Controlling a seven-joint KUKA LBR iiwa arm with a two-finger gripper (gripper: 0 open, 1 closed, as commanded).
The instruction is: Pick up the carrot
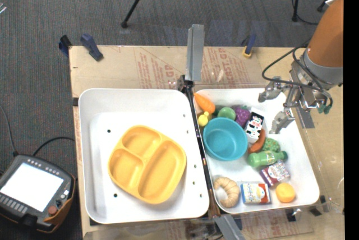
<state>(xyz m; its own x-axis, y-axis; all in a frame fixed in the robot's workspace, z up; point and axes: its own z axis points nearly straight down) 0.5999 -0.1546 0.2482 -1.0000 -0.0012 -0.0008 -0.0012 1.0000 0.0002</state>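
Carrot (204, 102) far corner; bench (140, 68) print mirrored, perhaps "GD"

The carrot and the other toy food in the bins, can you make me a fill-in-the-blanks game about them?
1. The carrot lies in the ____ bin.
2. The bowl beside the carrot is coloured ____.
3. The yellow divided plate has ____ compartments.
4. The gripper hangs above the right bin's ____ edge.

Missing words: right; blue; three; far

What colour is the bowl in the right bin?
Teal blue; the bowl shows clearly in the camera view.
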